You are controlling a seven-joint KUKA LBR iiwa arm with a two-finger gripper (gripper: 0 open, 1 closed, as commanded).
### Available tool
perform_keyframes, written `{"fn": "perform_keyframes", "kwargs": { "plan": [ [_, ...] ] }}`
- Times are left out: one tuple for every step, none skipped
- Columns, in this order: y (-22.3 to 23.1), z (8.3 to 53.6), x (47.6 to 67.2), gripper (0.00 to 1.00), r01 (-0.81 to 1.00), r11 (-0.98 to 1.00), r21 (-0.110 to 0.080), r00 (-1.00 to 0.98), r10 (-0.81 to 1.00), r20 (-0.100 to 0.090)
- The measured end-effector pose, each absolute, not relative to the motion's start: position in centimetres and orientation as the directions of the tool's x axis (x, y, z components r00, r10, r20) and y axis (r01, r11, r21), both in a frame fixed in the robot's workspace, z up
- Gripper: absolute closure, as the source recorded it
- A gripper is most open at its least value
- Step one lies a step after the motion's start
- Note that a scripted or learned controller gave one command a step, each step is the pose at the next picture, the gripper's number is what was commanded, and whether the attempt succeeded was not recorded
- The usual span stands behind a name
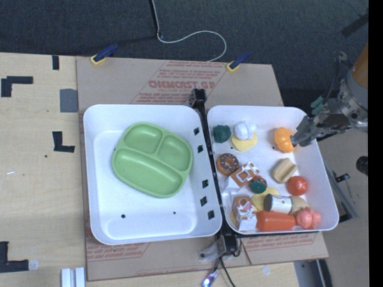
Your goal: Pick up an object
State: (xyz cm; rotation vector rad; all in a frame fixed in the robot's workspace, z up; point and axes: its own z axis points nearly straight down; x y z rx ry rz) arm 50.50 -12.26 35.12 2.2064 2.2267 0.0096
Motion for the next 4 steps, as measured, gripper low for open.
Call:
{"fn": "perform_keyframes", "kwargs": {
  "plan": [
    [-6.0, 43.5, 48.5, 1.0, 1.0, 0.01, 0.009, -0.01, 1.0, 0.001],
    [3.7, 51.2, 48.4, 1.0, 1.0, 0.012, 0.008, -0.012, 1.0, 0.002],
    [2.3, 40.1, 48.3, 1.0, 1.0, -0.001, -0.011, 0.001, 1.0, -0.002],
    [9.7, 47.4, 48.4, 1.0, 1.0, 0.008, 0.006, -0.008, 1.0, 0.002]
  ]
}}
